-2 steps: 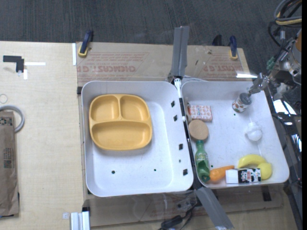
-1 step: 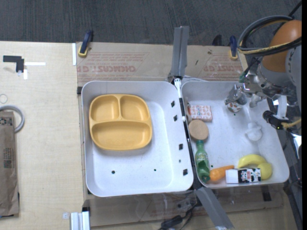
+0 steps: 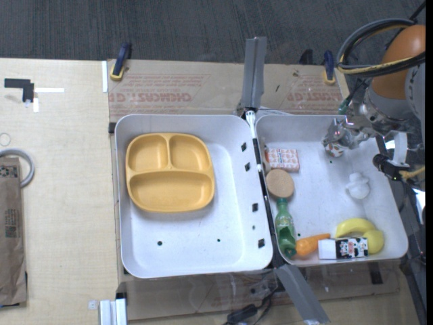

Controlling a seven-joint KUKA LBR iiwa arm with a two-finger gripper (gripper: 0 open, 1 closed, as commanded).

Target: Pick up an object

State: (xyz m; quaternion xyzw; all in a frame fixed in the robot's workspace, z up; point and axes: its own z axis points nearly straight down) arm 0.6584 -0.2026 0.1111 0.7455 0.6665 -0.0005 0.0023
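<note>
Gripper (image 3: 336, 143) hovers upper right w/ nothing visibly between fingers, spread can't tell; banana (image 3: 360, 232) sits lower right.

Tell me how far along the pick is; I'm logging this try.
Nothing looks picked yet. The gripper hangs over the far end of the right bin, and nothing can be made out between its fingers. The cracker box, round lid, green bottle, carrot, banana and milk carton all lie in that bin. Descending, closing and lifting remain.
</note>
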